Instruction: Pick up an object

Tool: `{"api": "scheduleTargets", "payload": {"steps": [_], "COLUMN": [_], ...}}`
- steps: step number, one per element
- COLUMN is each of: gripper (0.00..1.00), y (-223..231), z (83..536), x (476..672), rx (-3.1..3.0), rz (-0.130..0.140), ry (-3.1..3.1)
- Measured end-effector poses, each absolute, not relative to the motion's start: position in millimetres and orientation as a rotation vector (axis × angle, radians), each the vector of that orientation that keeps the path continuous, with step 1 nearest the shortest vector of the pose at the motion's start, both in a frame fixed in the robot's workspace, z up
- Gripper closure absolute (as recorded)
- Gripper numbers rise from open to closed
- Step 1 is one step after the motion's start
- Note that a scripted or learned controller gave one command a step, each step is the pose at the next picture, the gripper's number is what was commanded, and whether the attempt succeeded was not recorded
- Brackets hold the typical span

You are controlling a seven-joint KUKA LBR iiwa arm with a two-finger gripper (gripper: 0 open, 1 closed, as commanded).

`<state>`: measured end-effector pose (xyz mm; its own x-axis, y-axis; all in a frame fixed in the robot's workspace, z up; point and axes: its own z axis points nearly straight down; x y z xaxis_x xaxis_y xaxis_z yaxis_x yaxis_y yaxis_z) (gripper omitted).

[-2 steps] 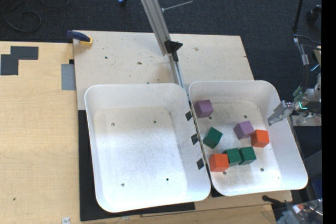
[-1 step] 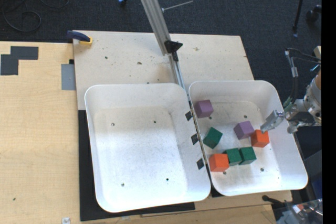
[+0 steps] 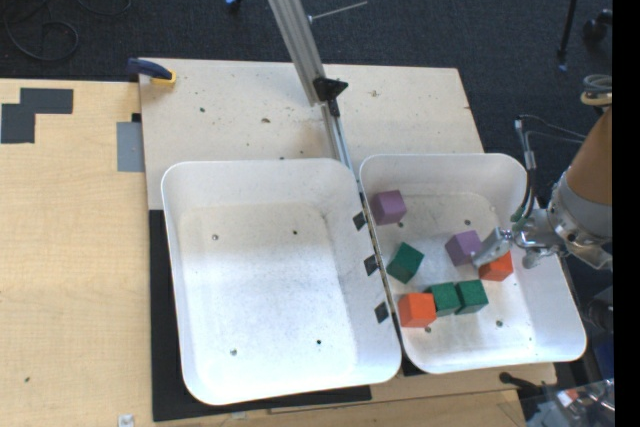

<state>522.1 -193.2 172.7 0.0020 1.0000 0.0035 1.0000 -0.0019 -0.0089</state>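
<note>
Under pincer (image 3: pixel 497 250): small orange-red block (image 3: pixel 496 267), matte, cube-shaped

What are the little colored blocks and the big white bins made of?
The purple block and green block look like foam or painted wood: flat matte color, no shine. Hard to tell which. The right bin looks like smooth plastic, with rounded molded corners.

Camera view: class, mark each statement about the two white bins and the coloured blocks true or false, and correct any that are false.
1. All the blocks lie in the right bin. True.
2. There are three purple blocks. False: two, one near the divider and one by the gripper.
3. Two green blocks sit side by side. True.
4. The orange block near the divider lies in the left bin. False: it lies in the right bin.
</note>
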Motion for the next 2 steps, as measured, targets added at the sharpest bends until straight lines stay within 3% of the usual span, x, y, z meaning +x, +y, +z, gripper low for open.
{"api": "scheduleTargets", "payload": {"steps": [1, 2], "gripper": [0.00, 1.00], "y": [-201.3, -202.0], "z": [117.3, 130.5], "x": [525.0, 526.4], "rx": [-2.234, -2.241], "rz": [0.001, -0.005], "ry": [-2.222, -2.219]}}
